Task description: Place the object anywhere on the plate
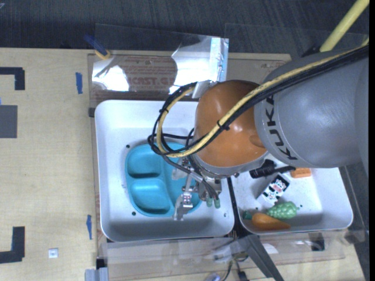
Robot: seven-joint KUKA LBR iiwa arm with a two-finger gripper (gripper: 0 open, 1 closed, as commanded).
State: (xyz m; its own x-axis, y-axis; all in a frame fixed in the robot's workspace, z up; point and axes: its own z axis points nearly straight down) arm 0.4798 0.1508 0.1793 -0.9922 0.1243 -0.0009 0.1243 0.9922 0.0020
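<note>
Two white bins sit side by side. In the left bin (108,157) lies the blue plate (146,183). The gripper (193,201) hangs over its right rim; I cannot tell whether it is released or clenched. A small pale piece (184,200) under it may be the object. The right bin (334,202) holds a carrot (269,220), a green piece (284,209) and a black-and-white thing (275,187). This looks like the placing step, and next it needs a release squarely over the plate.
</note>
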